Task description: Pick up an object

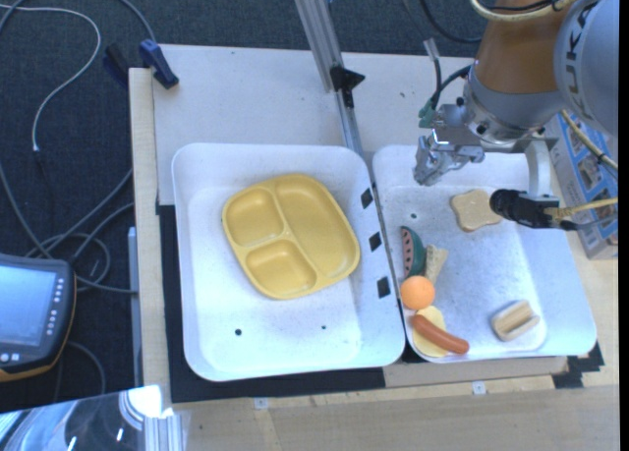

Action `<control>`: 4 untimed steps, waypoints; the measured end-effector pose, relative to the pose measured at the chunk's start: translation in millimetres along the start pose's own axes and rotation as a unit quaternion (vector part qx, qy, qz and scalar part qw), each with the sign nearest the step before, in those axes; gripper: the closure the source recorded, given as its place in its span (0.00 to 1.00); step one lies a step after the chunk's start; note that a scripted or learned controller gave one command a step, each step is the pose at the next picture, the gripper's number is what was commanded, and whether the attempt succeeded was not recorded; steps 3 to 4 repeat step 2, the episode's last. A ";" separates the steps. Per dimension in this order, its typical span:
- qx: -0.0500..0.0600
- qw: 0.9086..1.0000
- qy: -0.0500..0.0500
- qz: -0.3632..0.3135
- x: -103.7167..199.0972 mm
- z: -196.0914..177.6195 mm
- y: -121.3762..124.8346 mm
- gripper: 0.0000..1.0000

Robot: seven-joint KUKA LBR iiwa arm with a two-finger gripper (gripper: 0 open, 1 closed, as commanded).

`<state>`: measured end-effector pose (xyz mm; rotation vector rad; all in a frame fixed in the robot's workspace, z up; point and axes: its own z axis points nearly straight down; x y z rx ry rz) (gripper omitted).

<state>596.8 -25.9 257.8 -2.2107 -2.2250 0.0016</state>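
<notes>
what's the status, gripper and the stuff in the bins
Gripper over the right bin's far left corner, nothing between its fingers. Toast slice nearest, untouched. Orange, sausage, bread roll nearer the front. Nothing blocking.

We see a robotics lab, a pale wooden bench (pixel 256 76) on dark carpet, loose white cables (pixel 39 135), a grey control pendant with screen (pixel 29 316), a slanted aluminium mounting pole (pixel 313 7)

Right bin (pixel 550 272) centre open, food cluster (pixel 425 292) crowding its left wall, bread roll (pixel 515 319) near front
</notes>
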 end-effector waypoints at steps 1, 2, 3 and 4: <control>-0.001 1.000 0.000 0.000 54.9 -3.5 -8.6 1.00; 0.001 1.000 0.000 0.000 109.7 13.2 -27.8 1.00; 0.001 1.000 0.000 0.000 109.7 13.2 -27.8 1.00; 0.001 1.000 0.000 0.000 109.7 13.2 -27.8 1.00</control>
